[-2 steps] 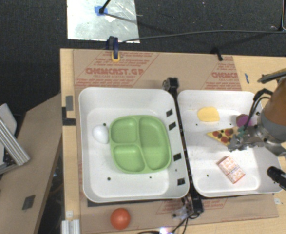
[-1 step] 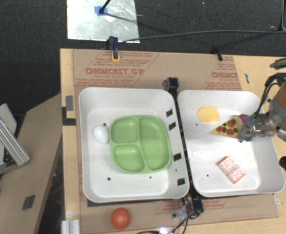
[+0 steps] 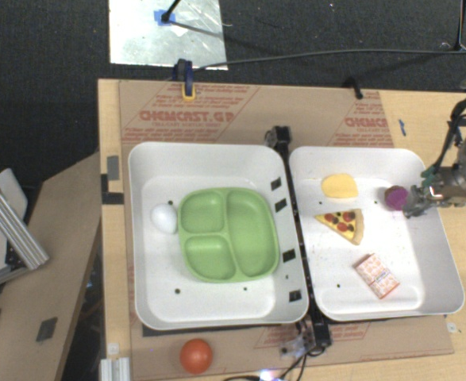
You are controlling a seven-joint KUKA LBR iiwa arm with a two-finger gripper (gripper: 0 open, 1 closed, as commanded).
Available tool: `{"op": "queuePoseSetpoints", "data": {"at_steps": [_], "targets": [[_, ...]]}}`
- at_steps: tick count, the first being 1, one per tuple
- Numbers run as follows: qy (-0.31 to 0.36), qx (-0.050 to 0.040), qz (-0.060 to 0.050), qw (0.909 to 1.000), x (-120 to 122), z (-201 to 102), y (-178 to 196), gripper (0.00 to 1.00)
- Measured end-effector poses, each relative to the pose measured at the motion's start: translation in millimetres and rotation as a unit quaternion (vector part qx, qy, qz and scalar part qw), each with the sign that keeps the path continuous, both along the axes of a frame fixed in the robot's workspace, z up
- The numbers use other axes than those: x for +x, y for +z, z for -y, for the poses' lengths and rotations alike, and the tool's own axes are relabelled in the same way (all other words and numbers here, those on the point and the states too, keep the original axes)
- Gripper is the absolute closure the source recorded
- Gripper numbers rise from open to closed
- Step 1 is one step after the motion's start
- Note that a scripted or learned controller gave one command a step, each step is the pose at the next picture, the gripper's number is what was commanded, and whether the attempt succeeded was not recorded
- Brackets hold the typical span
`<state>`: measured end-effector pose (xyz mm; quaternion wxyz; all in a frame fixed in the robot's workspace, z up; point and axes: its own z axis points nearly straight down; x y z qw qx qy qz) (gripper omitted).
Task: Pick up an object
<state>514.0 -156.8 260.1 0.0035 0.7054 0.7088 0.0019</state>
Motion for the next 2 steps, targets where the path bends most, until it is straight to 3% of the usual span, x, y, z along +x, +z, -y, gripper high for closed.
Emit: {"op": "queuePoseSetpoints", "data": {"at_steps": [2], "targets": [[0.003, 0.0017, -0.002, 1.0000, 47.3, -92.1, -10.3, 1.00]]}}
